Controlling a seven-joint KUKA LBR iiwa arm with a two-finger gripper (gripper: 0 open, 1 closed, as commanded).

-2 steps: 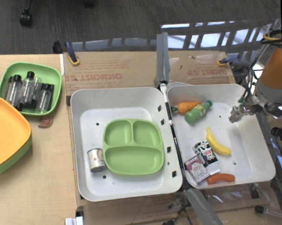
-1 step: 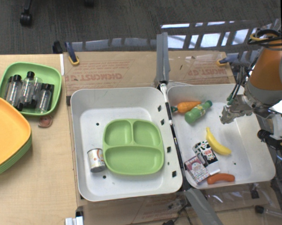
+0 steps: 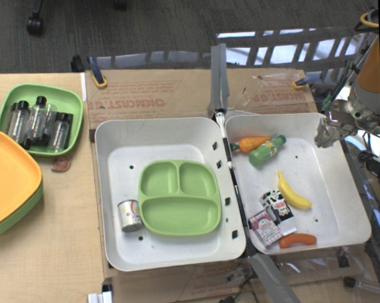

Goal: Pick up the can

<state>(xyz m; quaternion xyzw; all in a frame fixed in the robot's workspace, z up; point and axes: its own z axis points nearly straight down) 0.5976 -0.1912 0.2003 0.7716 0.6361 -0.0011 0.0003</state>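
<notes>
The can (image 3: 129,216) is small and silvery with a printed label. It stands in the left bin (image 3: 111,151), against the left edge of the green divided plate (image 3: 179,198). My gripper (image 3: 327,134) hangs at the far right edge of the right bin (image 3: 333,192), far from the can. Its grey fingers point down to the left over the bin's upper right corner, and nothing shows between them.
The right bin holds a carrot (image 3: 251,142), a green bottle (image 3: 266,151), a banana (image 3: 293,191), a black-and-white carton (image 3: 277,207), a pink packet (image 3: 264,228) and a red chilli (image 3: 298,240). A green tray of bottles (image 3: 40,119) and orange plates (image 3: 12,184) lie on the left.
</notes>
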